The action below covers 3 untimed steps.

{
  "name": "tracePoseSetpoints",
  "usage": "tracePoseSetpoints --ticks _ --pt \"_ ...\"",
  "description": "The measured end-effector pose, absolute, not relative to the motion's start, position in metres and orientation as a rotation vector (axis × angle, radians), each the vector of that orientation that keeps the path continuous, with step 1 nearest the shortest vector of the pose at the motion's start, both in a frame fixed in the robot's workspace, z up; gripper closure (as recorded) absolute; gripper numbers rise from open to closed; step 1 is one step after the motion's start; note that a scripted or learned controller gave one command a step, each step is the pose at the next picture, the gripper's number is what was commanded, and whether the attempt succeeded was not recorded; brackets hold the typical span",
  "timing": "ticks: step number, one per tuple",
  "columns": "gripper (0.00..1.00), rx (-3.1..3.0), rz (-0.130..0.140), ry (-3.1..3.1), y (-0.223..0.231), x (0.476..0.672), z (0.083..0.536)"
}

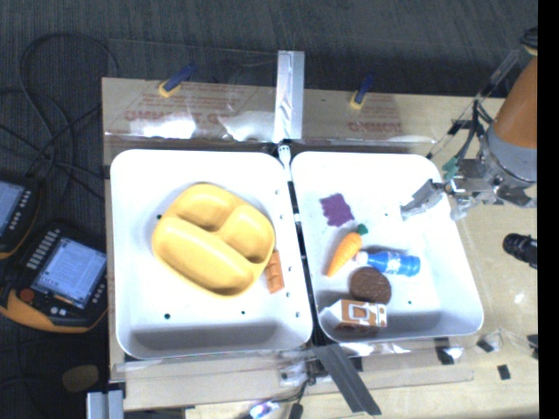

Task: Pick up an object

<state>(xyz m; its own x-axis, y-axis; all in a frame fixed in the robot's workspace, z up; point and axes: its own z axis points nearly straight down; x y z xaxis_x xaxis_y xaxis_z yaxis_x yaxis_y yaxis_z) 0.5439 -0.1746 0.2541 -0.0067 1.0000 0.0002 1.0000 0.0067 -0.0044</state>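
Gripper poised at the upper right of the right bin; nothing between its fingers.

From here I cannot tell whether the fingers are parted or closed; they sit over bare bin floor, apart from every object. Nearest candidates: blue bottle, lying on its side, likely light, stiff and slick, so it could roll, best pinched across its middle. Carrot, tilted, just beside the bottle, looks like a light toy, narrow enough to take across the body. Brown disc touches the small carton below it. Purple piece looks flat, hard to pinch. Left bin holds 1 large yellow form, probably too wide for 2 fingers.
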Motion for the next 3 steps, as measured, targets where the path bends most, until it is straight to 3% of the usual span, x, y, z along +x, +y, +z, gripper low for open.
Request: tracePoseSetpoints --ticks 1,2,3 --pt "0.00 -2.149 0.006 -2.285 -0.120 0.567 0.129" --pt "0.00 -2.301 -0.006 -2.143 -0.117 0.567 0.088" --pt "1.00 -2.297 -0.009 -2.149 -0.116 0.567 0.096"
